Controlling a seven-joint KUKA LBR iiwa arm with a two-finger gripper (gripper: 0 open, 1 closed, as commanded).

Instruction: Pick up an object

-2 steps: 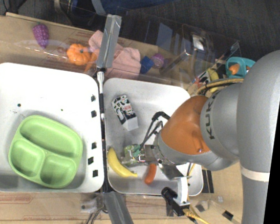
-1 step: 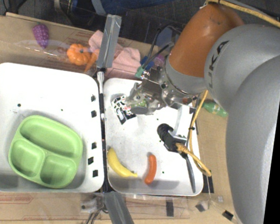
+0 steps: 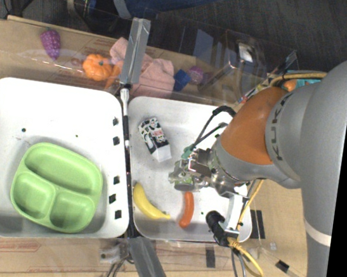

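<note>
Camera view — banana [image 3: 148, 205], sausage [image 3: 186, 209] in right bin [image 3: 183, 112]

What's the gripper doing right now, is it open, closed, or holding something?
Gripper: low in the right bin, just above the orange carrot; open or closed cannot be told, and nothing is seen held.

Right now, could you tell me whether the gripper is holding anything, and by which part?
It cannot be told. The two-finger gripper sits low in the right white bin, just above the orange carrot-like piece, but nothing is visibly between its parts.
</note>
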